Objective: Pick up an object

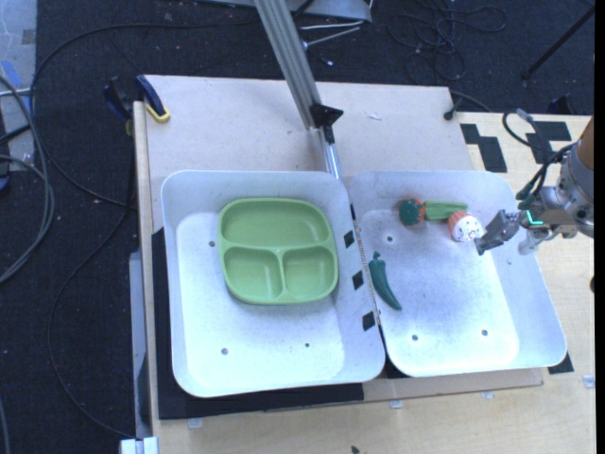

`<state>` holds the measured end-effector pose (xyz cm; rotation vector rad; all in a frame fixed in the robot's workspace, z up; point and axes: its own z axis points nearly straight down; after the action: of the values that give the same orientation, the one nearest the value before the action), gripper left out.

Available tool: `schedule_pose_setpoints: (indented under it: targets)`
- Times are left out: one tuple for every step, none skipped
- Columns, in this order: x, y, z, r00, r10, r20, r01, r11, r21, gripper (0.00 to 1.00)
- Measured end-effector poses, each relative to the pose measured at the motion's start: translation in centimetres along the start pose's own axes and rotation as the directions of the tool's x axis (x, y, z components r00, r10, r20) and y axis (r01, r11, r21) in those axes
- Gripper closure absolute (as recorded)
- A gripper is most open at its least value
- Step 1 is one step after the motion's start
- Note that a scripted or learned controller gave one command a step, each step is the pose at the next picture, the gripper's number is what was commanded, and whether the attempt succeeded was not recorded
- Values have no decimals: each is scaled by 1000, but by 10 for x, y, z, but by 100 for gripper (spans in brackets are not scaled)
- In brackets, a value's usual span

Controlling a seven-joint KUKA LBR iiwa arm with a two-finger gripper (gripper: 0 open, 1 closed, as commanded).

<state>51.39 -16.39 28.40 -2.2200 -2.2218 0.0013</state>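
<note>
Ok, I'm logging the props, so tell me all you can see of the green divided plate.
The green divided plate is pale green, plastic-looking, a rounded rectangle with three compartments: one wide at the far side, two smaller at the near side. It lies flat and upright in the left bin, toward its far half, with nothing in it.

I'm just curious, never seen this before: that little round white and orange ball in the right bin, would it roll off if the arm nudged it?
Probably. The small round white and orange ball looks rounded, so a nudge would likely send it rolling over the smooth white bin floor. It also looks small and light. The tool sits right beside it.
</note>
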Motion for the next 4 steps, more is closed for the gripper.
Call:
schedule_pose_setpoints:
  targets:
    - [0,0,0,1000,0,0,0,1000,-1,0]
    - [2,-2,64,1000,3,-2,-3,1000,6,0]
    - [-2,2,126,1000,3,-2,-3,1000,5,0]
    - [4,0,170,1000,2,-2,-2,1000,4,0]
